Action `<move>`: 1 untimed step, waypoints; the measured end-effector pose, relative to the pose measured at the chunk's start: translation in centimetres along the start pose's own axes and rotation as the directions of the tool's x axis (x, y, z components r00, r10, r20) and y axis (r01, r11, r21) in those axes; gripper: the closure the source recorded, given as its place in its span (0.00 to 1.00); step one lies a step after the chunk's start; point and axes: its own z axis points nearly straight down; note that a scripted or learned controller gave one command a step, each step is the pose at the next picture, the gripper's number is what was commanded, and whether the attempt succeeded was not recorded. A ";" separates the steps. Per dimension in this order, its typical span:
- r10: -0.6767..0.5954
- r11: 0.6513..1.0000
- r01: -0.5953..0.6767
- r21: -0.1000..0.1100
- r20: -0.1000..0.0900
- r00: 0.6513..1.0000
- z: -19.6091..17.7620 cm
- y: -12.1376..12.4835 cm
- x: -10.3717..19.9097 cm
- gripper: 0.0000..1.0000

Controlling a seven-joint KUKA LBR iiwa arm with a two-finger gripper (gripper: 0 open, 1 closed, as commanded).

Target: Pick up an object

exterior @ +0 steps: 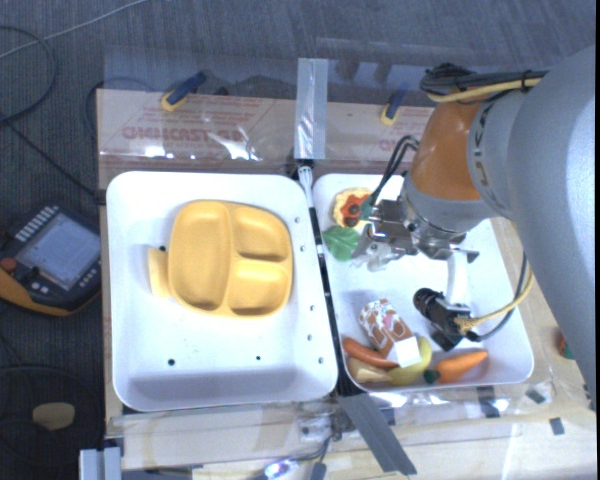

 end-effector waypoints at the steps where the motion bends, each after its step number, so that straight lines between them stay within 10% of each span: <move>1: -0.190 0.982 0.190 0.000 -0.001 0.982 0.0 -4.7 0.9 1.00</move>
